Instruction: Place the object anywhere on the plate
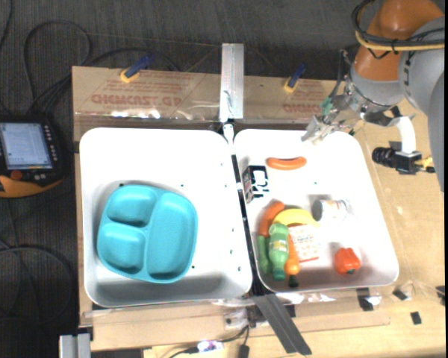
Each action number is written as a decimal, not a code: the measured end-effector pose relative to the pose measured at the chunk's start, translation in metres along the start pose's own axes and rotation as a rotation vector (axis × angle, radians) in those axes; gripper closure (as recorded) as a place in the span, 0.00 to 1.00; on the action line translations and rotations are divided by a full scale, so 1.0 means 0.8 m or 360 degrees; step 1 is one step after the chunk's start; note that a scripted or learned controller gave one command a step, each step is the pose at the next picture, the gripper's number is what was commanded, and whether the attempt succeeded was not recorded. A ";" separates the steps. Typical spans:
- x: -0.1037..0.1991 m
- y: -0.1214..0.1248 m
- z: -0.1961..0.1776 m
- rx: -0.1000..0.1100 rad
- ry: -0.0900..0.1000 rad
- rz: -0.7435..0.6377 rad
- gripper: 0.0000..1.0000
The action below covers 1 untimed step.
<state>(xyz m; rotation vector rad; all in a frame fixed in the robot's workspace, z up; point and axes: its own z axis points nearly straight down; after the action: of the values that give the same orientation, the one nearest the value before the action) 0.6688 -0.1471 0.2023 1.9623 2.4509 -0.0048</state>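
A turquoise plate (pixel 147 232) with three compartments lies in the left bin (pixel 112 144), tipped slightly toward the front. The right bin (pixel 362 192) holds the loose objects: an orange sausage (pixel 286 162), a yellow banana (pixel 293 216), a green bottle (pixel 278 249), an orange carrot (pixel 269 215), a small silver can (pixel 330 208), a red pepper (pixel 346 259) and a white card (pixel 306 243). My gripper (pixel 319 130) hangs over the far rim of the right bin, up and to the right of the sausage. It is open and nothing is between its fingers.
A black-and-white item (pixel 255 182) leans on the divider between the bins. A teach pendant (pixel 21 155) lies off the bench at the left. Two clamps (pixel 137 68) hold cardboard behind the bins. A metal post (pixel 232 80) rises at the back centre.
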 end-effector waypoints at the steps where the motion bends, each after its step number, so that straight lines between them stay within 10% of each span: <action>1: 0.104 0.023 0.004 -0.0003 0.0006 -0.0424 1.00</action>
<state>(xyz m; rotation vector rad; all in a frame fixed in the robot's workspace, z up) 0.6687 -0.0618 0.1984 1.6206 2.6913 0.0011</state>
